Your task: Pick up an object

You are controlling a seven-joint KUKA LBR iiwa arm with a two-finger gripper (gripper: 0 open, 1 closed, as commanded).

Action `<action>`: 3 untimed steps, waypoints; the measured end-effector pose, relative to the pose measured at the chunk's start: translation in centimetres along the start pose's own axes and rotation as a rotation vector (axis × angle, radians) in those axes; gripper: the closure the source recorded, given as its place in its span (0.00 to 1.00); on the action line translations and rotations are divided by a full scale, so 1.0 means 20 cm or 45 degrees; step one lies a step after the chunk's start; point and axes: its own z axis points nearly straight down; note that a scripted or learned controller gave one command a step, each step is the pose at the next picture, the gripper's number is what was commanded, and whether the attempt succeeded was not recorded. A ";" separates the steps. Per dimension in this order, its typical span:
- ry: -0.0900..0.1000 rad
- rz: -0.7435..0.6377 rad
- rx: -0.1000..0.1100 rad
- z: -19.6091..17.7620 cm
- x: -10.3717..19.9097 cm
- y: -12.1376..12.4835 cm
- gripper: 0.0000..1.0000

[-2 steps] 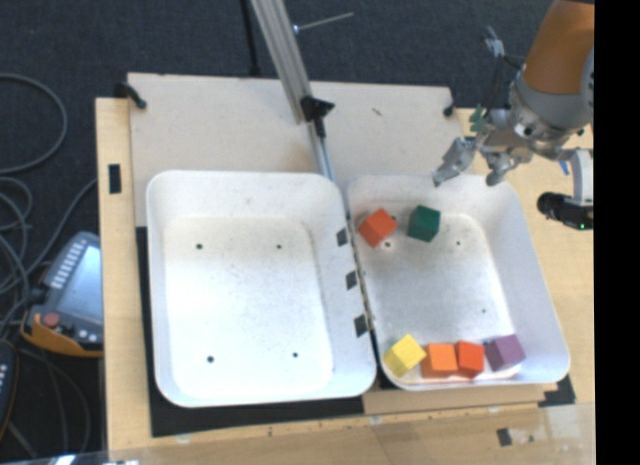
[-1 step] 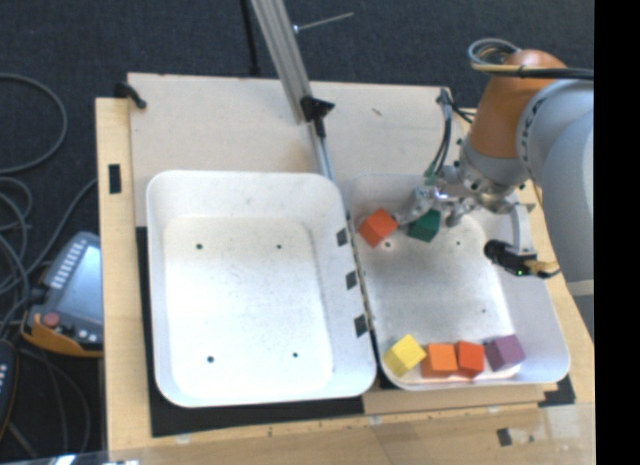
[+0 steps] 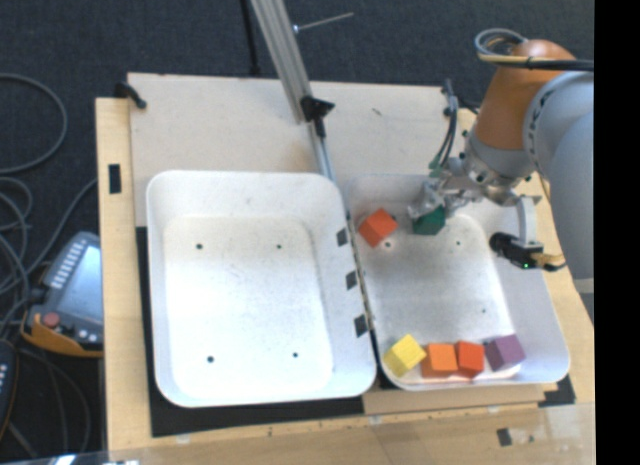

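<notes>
in the right bin [image 3: 520, 298], near its far wall, the gripper [image 3: 432, 205] hangs at the end of the grey arm [image 3: 560, 143], and a dark green block [image 3: 430, 221] sits right at its tip, seemingly between the fingers, though the view is too small to be sure of the grip. no brand, label or writing can be read anywhere. an orange-red block [image 3: 377, 226] lies just beside the green one, to its left, close to the wall shared with the left bin [image 3: 170, 253]. along the right bin's near rim a yellow block [image 3: 406, 353], two orange blocks [image 3: 455, 358] and a purple block [image 3: 504, 351] stand in a row, well apart from the gripper. the middle of the right bin's floor is bare, leaving room between the row and the gripper.
</notes>
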 end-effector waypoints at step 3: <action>0.010 0.001 -0.006 -0.81 1.06 -0.09 1.00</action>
